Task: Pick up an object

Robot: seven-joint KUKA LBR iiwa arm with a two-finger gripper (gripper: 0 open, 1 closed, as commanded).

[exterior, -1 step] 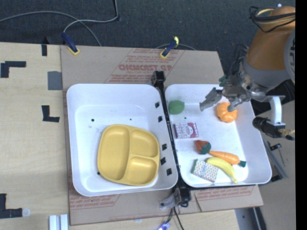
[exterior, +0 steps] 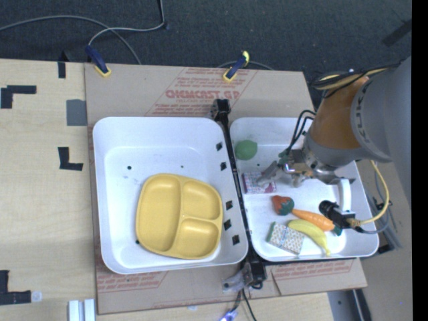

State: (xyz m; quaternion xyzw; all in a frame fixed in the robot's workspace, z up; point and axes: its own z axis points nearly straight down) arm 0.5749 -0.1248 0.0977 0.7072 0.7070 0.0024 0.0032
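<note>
Gripper (exterior: 273, 172) at the end of the grey arm (exterior: 361, 122) reaches in from the right and hangs low over the right bin (exterior: 304, 129), near that bin's middle left. Its two dark fingers point left toward the divider between the bins and appear slightly apart, with nothing visibly between them. An orange band (exterior: 334, 116) wraps the arm just above the wrist.

Below the fingertips, on the right bin's floor, lies a small flat pinkish packet (exterior: 257, 182); its print is too small to read. A green ball (exterior: 246, 148) sits up and left of the gripper, close to the divider. Down and right of the gripper is a small red and green toy (exterior: 282, 204). Just beside that lies a carrot (exterior: 313, 219), its long axis running left to right and tilting slightly downward to the right. Beneath the carrot, a banana (exterior: 309, 234) lies along the same slant, its narrow end pointing down and right. A speckled sponge (exterior: 285, 238) rests just left of the banana, near the right bin's front edge.

The left bin (exterior: 114, 139) holds a yellow divided plate (exterior: 179, 215) with three compartments.

Both bins sit on a sheet of cardboard (exterior: 194, 92). Red printed lettering on it, behind the bins, appears upside down and cannot be read with certainty. Two clamps with yellow and blue grips (exterior: 235, 67) hold the cardboard's far edge.
</note>
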